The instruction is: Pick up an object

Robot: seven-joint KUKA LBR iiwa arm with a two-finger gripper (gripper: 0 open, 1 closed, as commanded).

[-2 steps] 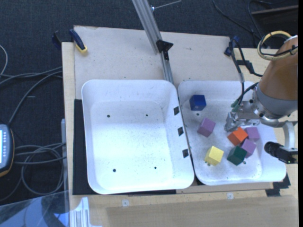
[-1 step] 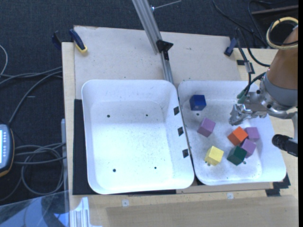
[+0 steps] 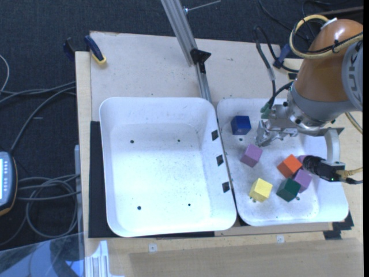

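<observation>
In the right bin (image 3: 331, 206) lie several small blocks: a blue cube (image 3: 241, 124), a light purple cube (image 3: 251, 155), an orange cube (image 3: 289, 166), a yellow cube (image 3: 261, 190), a dark green cube (image 3: 287, 190) and a purple one (image 3: 302, 179). My gripper (image 3: 264, 136) hangs low over the bin's upper middle, just above and right of the light purple cube and right of the blue one. Nothing shows between its fingers.
The left bin (image 3: 115, 172) lies beside the right one, with a metal pole (image 3: 179, 22) slanting up from the divider. A blue and yellow clamp (image 3: 95, 49) grips the board's far left corner. Cables trail at the left and top right.
</observation>
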